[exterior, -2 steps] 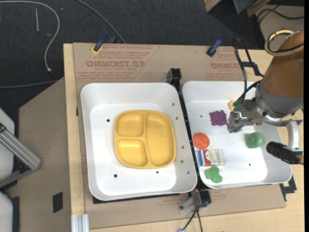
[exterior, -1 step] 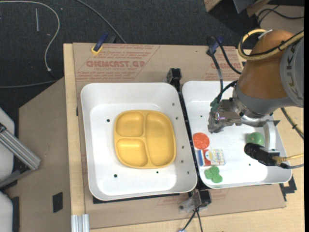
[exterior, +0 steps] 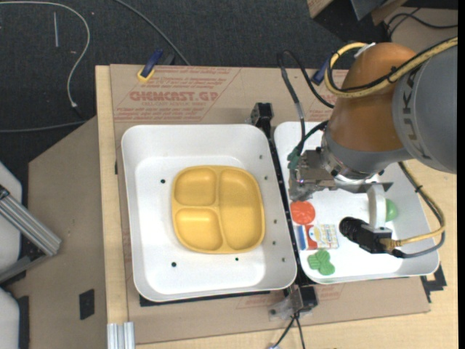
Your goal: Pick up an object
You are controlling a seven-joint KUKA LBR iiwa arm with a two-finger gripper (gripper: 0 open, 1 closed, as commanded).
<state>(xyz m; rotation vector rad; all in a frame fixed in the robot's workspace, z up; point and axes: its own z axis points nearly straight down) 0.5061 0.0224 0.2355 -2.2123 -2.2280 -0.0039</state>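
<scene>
Robot gripper (exterior: 306, 174) sits low over the right bin (exterior: 415, 262), near its 9 o'clock wall; clenched or released, cannot tell from this angle. Nearest candidate is the red-orange round piece (exterior: 303, 212), just at 6 o'clock of the gripper, flat on the bin floor. Further toward 6 o'clock: small printed card pack (exterior: 322, 236), then green lump (exterior: 321, 262). The left bin (exterior: 142, 158) holds a yellow divided plate (exterior: 218, 208). The red-orange round piece looks light, stiff, smooth plastic, likely slippery; best pinched low across its 2 opposite edges

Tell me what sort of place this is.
Probably a robotics lab test bench: a robot arm hangs over the right bin, and a yellow divided plate lies in the left bin.
</scene>
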